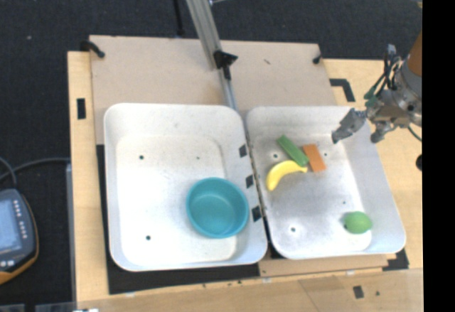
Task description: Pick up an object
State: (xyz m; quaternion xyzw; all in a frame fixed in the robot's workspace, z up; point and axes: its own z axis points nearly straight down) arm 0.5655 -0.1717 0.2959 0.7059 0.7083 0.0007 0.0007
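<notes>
Two shallow white bins sit on your bench. Take the right bin (370,183) as landmark: your gripper (362,126) hovers over its far right rim, fingers spread, empty. Just beyond sits a cluster of green stick (290,149), orange block (314,157) and banana (284,173). Choose the green ball (357,222) in the near right corner; it stands alone.

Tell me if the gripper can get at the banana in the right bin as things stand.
Probably yes. The gripper hovers over the right bin's upper right part; the banana lies uncovered, though the green stick touches it.
</notes>
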